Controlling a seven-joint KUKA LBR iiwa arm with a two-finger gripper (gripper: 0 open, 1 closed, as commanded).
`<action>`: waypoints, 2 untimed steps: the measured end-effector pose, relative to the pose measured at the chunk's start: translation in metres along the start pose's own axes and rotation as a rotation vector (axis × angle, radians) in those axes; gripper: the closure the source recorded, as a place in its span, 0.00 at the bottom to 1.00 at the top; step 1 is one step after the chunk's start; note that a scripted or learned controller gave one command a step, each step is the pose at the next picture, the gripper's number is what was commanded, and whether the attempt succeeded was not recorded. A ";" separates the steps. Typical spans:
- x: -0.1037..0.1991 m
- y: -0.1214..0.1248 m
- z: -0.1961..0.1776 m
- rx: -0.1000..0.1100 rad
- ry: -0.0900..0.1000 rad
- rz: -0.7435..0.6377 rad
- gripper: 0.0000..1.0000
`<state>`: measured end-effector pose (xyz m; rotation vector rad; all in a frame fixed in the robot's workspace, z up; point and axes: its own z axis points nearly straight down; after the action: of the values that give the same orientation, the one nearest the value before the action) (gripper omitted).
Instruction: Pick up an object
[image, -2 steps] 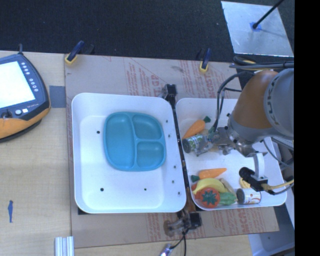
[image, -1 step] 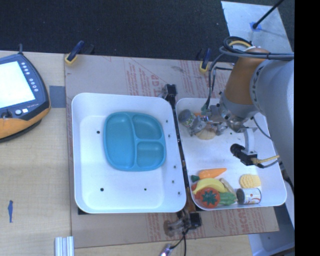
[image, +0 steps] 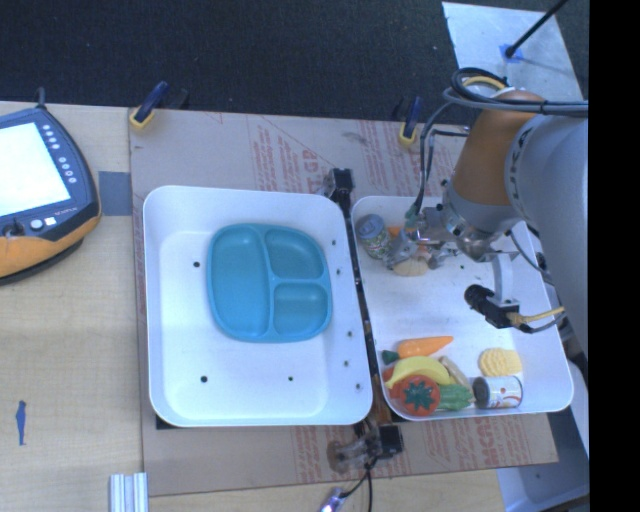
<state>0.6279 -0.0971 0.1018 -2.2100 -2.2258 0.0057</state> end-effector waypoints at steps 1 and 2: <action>0.029 -0.049 -0.123 -0.005 -0.001 0.002 1.00; 0.029 -0.049 -0.122 -0.003 -0.001 0.002 0.00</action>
<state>0.5791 -0.0683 0.2245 -2.2142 -2.2250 0.0032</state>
